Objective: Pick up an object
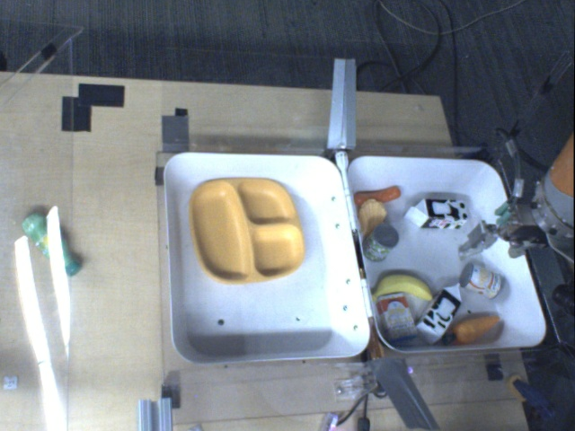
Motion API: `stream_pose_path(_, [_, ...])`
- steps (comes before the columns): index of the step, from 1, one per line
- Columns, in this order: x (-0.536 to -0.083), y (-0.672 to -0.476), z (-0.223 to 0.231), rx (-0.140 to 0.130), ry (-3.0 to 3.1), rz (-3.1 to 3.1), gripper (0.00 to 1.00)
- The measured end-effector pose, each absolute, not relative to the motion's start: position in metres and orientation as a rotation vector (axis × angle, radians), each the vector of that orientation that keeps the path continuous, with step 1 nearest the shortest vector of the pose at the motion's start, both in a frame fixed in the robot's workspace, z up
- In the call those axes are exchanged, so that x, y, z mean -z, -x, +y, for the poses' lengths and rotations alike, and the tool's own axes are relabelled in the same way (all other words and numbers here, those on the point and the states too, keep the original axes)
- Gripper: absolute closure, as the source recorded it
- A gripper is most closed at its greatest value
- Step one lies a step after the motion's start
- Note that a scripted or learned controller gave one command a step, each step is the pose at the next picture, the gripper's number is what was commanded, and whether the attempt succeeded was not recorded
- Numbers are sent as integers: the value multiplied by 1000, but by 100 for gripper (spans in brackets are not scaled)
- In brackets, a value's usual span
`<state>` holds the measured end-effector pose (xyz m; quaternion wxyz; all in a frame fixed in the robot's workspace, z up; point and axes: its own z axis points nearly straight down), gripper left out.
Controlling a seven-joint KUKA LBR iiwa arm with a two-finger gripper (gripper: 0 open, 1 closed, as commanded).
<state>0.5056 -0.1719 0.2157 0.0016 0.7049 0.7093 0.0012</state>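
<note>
Gripper (490, 238) of mine hangs by the right bin's (517, 206) right edge, can't tell if open or closed, with the little jar (483, 281) right below it toward the front edge.

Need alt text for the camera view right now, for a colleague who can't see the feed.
Overhead slanted view of two white bins: the pincer hovers at the right bin's right side above a small white cup, holding nothing visible. That bin also holds a banana, carrots and small cartons; the left bin holds a yellow divided tray.
</note>
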Motion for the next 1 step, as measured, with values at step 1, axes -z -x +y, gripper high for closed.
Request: stream_pose_path(1, [-176,-542,-147,-4,-2188,2249,0])
